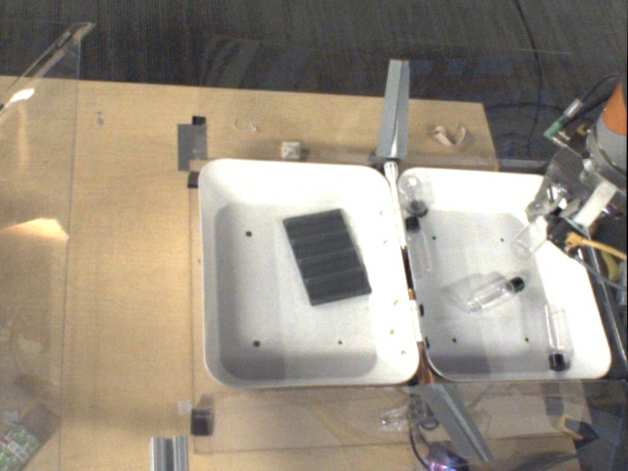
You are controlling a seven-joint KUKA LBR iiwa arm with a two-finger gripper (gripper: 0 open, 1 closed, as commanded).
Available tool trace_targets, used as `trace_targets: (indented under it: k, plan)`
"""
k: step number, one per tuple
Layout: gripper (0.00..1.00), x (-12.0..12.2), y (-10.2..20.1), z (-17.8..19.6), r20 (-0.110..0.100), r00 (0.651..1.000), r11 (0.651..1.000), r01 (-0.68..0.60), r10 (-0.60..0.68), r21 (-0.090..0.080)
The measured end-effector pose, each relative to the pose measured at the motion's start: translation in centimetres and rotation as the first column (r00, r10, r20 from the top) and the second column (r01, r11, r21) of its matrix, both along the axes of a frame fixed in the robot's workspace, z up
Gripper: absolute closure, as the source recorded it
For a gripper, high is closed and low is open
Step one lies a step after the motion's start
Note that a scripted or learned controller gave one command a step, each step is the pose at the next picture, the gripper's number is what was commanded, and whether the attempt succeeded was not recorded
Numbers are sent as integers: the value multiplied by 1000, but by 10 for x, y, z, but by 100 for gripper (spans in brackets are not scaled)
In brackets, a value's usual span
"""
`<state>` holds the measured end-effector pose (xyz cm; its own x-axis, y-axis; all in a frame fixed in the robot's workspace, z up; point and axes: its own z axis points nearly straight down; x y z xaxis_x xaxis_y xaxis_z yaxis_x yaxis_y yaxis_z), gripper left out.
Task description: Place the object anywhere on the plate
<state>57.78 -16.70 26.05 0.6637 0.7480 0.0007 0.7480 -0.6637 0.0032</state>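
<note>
The claw [546, 207], whose state I cannot tell, hangs at the right bin [589, 366] edge, the bottle [488, 291] just below-left, the plate [327, 256] far left.

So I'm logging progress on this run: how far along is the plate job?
Nothing looks done yet. The dark ridged plate lies in the left bin with nothing on it. In hand: the tool sits at the right bin's upper right edge, with no object visibly held. Left: picking up one of the clear vials, such as the middle one, and setting it on the plate.
</note>
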Motion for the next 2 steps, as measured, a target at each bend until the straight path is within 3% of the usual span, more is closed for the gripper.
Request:
trace_targets:
  k: [1, 2]
  plan:
    - [100, 11, -15, 53, -2, 950, 950, 313, -313, 0]
    - [100, 61, -21, 58, -2, 837, 837, 547, -547, 1]
